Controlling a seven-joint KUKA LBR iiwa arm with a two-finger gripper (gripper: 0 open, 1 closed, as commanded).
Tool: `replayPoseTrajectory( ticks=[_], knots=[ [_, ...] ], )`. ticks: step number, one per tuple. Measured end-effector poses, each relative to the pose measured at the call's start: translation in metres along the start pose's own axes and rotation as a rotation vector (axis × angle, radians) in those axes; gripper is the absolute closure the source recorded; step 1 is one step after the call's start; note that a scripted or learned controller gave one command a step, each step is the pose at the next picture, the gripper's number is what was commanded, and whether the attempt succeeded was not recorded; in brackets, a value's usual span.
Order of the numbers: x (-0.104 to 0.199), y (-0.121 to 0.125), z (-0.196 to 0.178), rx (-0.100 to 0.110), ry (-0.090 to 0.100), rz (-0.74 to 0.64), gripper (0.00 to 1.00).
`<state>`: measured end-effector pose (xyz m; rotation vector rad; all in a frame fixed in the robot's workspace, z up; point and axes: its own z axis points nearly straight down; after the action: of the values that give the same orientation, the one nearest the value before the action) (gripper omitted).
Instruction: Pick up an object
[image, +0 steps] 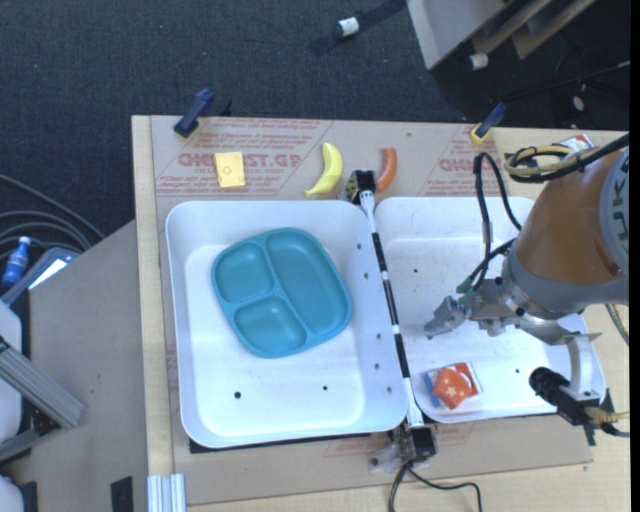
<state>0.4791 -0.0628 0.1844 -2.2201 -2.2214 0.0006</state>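
Right bin open — orange packet only.

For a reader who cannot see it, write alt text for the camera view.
The gripper hangs over the right bin, apart from an orange packet near that bin's front edge. A blue divided plate lies in the left bin. A banana and a yellow block sit on the board behind.

Bins glossy white plastic; tray matt blue plastic; bench bare plywood; banana shiny plastic; floor dark carpet.
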Motion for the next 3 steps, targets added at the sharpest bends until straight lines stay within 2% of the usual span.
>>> replayPoseTrajectory(
  ticks=[1, 2, 3],
  knots=[
    [-0.0387, -0.0004, 0.0988, 0.0, -0.001, 0.002, 0.0],
    [-0.0383, -0.0003, 0.0893, 0.0, 0.0, 0.002, 1.0],
    [-0.0383, -0.0004, 0.0893, 0.0, 0.0, 0.002, 0.0]
  ],
)
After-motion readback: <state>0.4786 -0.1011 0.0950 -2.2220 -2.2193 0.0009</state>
